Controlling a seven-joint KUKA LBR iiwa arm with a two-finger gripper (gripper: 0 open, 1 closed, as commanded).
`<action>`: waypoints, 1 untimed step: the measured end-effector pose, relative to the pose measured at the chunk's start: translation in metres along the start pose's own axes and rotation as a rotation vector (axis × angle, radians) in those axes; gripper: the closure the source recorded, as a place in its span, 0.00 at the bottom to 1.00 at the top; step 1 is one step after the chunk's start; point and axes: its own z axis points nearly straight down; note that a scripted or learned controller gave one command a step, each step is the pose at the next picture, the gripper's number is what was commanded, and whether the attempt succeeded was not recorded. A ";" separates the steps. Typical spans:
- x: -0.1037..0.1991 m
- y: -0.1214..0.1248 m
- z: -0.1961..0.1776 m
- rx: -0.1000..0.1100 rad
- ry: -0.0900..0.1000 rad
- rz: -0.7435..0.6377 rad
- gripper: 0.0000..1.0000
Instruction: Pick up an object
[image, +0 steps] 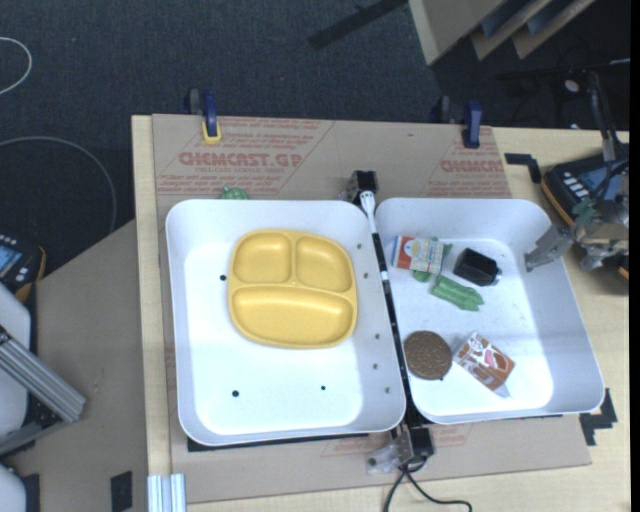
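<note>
We see the tool (545, 250) at the far right rim of the right-hand shallow white plastic bin (540, 395). A grey finger-like part slants down over that rim, and the rest of the assembly trails off toward the right edge of the view. We cannot tell whether the tool is open or closed, and we see nothing held in it.

Nearest to the tool, just to its left inside the same bin, lies a small black rounded block (476, 266). A little farther left and slightly below it rests a green oblong plastic piece (458, 293), tilted. Beyond that, toward the bin's left wall, sits a small white carton with red and green print (418, 255). Below and to the left of the tool, near the bin's front edge, we find a red and white crumpled packet (486, 361), and just beside it on its left a round brown flat disc (428, 354); the two are close, and we cannot tell whether they touch.

Well apart from the tool, across the divide between the bins, the left-hand shallow white plastic bin (290, 400) carries a yellow three-compartment plastic plate (293, 288) in its upper half.

Both bins rest on a brown cardboard sheet with red lettering (250, 155), fixed to the tabletop (90, 330) by blue clamps (208, 108) at its far edge.
</note>
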 end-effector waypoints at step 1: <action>0.077 -0.053 -0.131 -0.014 0.001 -0.009 0.00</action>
